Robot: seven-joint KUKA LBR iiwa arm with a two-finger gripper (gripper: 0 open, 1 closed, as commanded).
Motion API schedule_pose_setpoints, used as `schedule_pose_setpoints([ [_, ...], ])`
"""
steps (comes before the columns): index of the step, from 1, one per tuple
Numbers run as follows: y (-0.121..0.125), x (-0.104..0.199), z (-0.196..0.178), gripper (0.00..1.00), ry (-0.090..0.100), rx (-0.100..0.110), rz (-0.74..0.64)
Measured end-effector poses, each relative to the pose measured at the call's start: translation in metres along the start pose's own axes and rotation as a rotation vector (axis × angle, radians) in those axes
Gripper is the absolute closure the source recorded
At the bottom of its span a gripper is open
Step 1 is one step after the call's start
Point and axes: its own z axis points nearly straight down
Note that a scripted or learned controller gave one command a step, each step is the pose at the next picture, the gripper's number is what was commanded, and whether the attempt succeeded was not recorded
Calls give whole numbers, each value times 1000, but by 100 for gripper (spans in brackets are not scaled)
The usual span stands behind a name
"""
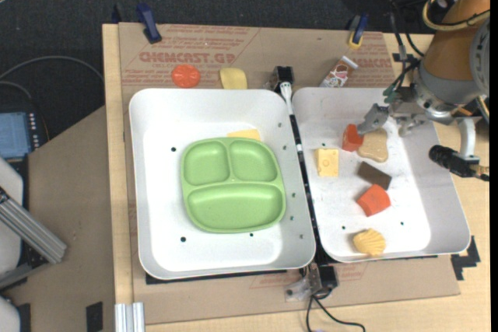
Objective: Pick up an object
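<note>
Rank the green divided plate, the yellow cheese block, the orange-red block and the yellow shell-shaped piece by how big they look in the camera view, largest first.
1. green divided plate, by far the largest.
2. orange-red block and yellow shell-shaped piece: too alike to rank.
3. yellow cheese block, slightly smaller, though the margin is thin.

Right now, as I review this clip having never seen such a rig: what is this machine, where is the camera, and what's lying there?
One camera looks down at a slant on a bench with two white bins. A grey robot arm reaches in from the right; its gripper hangs over the right bin, near a tan piece. Whether it grips anything is unclear. That bin also holds a cheese block, a brown block, an orange block and a yellow shell. The left bin holds a green divided plate.
</note>
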Motion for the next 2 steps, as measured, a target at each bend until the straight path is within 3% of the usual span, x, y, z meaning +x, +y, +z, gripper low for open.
schedule_pose_setpoints([
  [1, 23, 52, 41, 0, -4, -12, -7],
  [2, 25, 49, 24, 100, -6, -24, -3],
])
